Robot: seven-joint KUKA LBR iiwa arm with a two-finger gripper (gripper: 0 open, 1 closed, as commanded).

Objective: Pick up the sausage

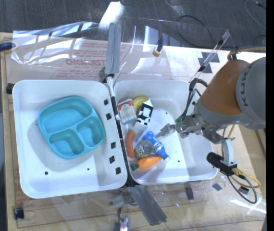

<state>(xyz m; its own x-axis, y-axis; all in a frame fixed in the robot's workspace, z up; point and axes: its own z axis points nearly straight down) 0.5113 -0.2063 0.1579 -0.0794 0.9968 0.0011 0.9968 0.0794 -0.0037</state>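
Note:
The sausage [130, 143], a reddish-orange stick, lies lengthwise along the left wall of the right bin [194, 177]. It touches a blue crinkled bag [152, 146] on its right. My gripper [166, 130] hangs over the middle of the right bin, just right of and above the blue bag, roughly a bag's width from the sausage. Nothing shows in its grasp. The grey arm with its orange band [226, 93] reaches in from the right.
Also in the right bin are a banana [140, 101], a red-and-white packet [126, 112], a black-and-white item [145, 112] and an orange carrot [149, 163] below the bag. The left bin [26, 177] holds a blue divided plate [71, 126].

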